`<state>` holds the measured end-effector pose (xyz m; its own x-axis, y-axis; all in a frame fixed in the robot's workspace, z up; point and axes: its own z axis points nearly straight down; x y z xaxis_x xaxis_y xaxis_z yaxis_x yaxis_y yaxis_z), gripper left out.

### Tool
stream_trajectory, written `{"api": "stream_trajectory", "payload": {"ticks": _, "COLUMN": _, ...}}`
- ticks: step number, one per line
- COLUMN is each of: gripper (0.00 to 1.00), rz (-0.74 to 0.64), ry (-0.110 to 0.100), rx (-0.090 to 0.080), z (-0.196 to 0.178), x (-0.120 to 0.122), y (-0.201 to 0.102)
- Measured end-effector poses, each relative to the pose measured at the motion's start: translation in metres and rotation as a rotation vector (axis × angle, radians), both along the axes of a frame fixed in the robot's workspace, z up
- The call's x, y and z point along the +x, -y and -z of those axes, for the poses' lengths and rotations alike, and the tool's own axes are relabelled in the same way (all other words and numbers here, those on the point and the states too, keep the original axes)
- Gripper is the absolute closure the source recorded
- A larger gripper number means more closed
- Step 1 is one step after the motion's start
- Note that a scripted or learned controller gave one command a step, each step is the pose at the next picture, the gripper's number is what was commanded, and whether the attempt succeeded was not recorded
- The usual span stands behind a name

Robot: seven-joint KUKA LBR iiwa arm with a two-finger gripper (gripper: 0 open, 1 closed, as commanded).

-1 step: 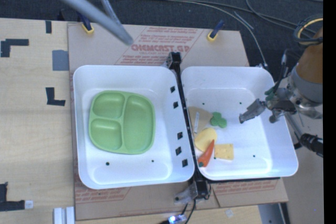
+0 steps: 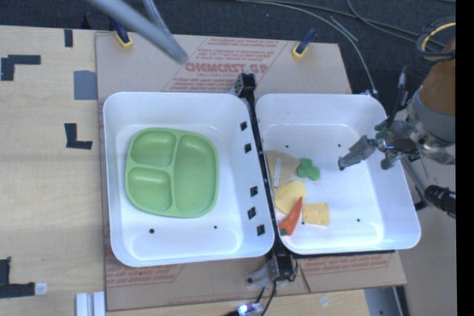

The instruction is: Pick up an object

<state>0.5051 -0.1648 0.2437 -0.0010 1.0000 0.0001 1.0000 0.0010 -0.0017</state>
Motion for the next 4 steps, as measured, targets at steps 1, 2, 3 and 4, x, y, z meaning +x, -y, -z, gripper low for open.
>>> {"api": "stream_trajectory", "payload": {"ticks": 1, "gripper": 0.0, "rz": 0.001, "ry": -0.004, "rx": 0.0, "z": 0.045, "x": -0.005, "y": 0.004}}
{"api": "stream_trajectory", "payload": {"ticks": 2, "gripper": 0.0, "rz": 0.001, "ry": -0.004, "rx": 0.001, "z": 0.108, "x": -0.001, "y": 0.006}}
{"api": "stream_trajectory", "payload": {"ticks": 3, "gripper": 0.0, "rz": 0.0, "ry": 0.001, "rx": -0.001, "z": 0.16, "x": -0.001, "y": 0.005}}
{"api": "stream_trajectory", "payload": {"ticks": 4, "gripper": 1.0, "rz": 0.0, "ry": 0.005, "rx": -0.004, "z": 0.147, "x": 0.0, "y": 0.006}}
